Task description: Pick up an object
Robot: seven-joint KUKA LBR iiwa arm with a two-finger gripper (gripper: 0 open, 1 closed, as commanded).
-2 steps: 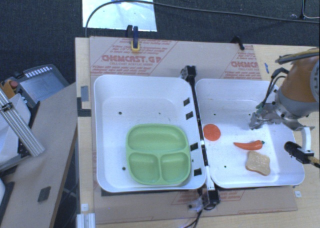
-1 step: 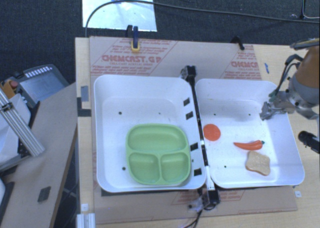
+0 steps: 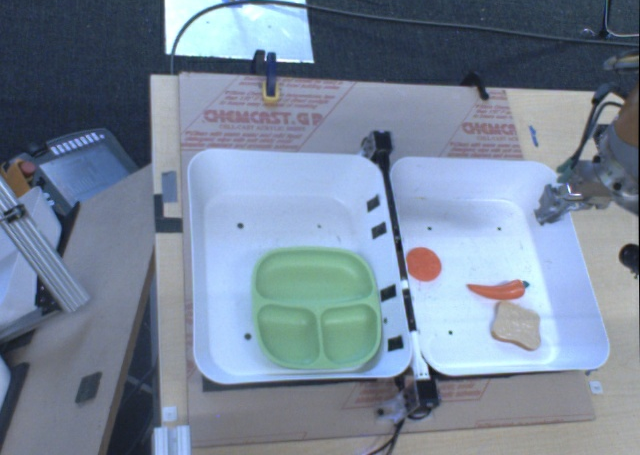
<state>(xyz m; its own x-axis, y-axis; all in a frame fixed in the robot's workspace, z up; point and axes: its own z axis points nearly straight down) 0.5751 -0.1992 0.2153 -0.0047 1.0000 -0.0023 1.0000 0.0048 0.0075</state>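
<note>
Bread slice (image 3: 516,326) sits nearest, front right of right bin (image 3: 575,243), chili (image 3: 497,290) just behind, orange disc (image 3: 424,264) further left. Gripper (image 3: 552,205) hovers over bin's right rim; jaw state unclear. Best: centre above one item, descend straight.

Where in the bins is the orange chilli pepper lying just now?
The orange chilli pepper lies in the right bin, toward its near right corner, just above the slice of bread and to the right of the orange disc.
</note>
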